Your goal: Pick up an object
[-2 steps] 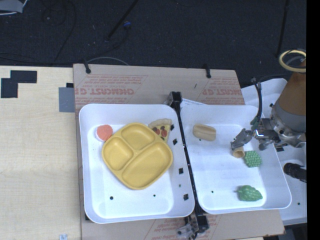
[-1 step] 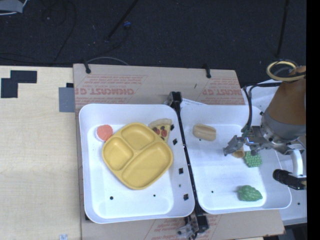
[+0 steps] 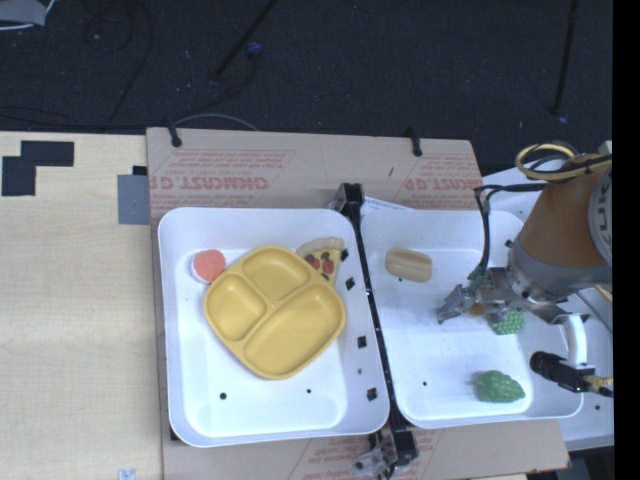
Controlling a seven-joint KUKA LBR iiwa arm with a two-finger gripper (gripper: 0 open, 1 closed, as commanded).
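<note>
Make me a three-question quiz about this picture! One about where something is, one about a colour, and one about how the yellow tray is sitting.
1. Where is the tan bread roll?
A. In the right bin
B. In the left bin
C. On the yellow tray

2. What colour is the small round disc beside the yellow tray?
A. Blue
B. Black
C. Orange-pink

3. How does the yellow tray sit in the left bin?
A. Standing on its edge
B. Lying flat, turned at a slant
C. Hanging over the bin's rim

Answers:
1. A: the roll lies on the white floor of the right bin, right of the divider.
2. C: the disc at the tray's upper left is orange-pink.
3. B: its three compartments face up, and its corners point diagonally.
</note>
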